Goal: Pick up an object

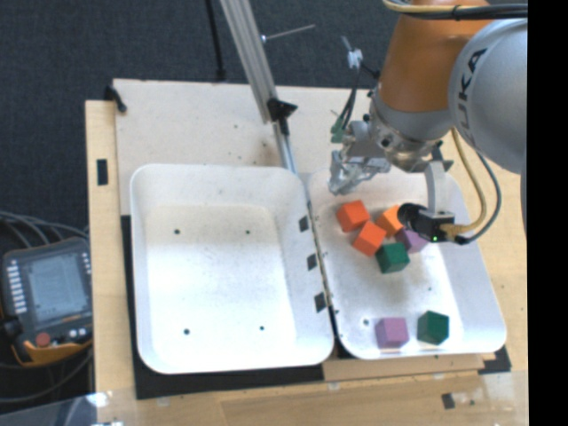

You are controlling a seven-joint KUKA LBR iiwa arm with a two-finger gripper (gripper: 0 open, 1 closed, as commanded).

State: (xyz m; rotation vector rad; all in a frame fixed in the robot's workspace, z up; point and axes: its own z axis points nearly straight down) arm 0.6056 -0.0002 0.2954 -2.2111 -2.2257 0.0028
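The gripper [345, 180], grip state unclear, is hovering near the orange cube [352, 215], probably light, rigid, best pinched across 2 flat faces.

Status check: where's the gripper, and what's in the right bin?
Gripper at right bin's far-left corner, nothing seen between fingers. Nearest: orange cube. Cluster beyond: second orange cube, green cube.

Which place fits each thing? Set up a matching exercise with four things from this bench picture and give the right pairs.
Things:
1. pincer
2. purple cube
3. left bin
4. teach pendant

Places:
A. beside the bench, at the picture's left edge
B. near the right bin's front edge
C. above the right bin's back corner
D. beside the bin that holds the cubes

Pairs: 1-C, 2-B, 3-D, 4-A
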